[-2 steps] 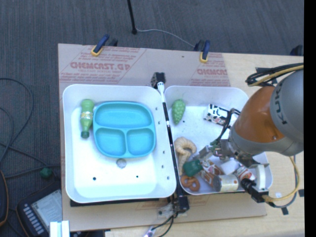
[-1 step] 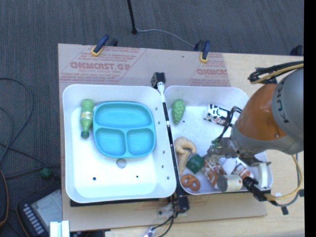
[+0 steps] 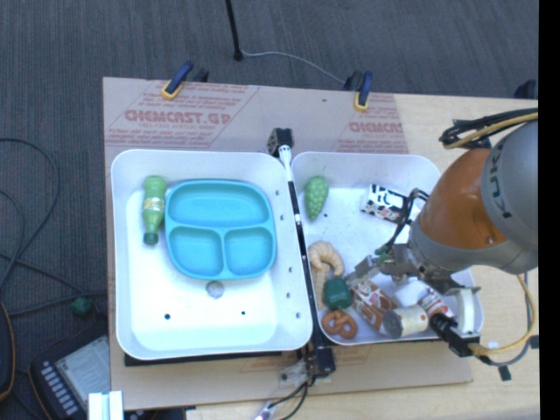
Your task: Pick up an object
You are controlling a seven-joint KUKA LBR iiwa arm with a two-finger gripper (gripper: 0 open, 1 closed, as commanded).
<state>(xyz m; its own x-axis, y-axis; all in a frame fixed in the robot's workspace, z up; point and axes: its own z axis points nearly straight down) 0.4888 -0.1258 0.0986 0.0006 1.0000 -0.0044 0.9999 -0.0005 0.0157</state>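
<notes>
Lower your two-finger gripper [image 3: 360, 276], whose jaw state I cannot tell, squarely over the dark green rounded toy [image 3: 338, 292], avoiding the tan doughnut-shaped pastry [image 3: 325, 258] beside it.

Right bin [image 3: 420, 166]: green cone [image 3: 315, 195], pretzel [image 3: 340, 324], dark green piece [image 3: 337, 293], black-white toy [image 3: 381, 201], croissant [image 3: 325, 258].

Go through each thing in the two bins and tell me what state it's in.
Blue divided tray: flat in the left bin, compartments bare.
Green bottle: lying on its side, beside the tray.
Green pinecone-shaped toy: lying in the right bin.
Pretzel: flat, near corner.
Gripper: low over the clutter.
</notes>
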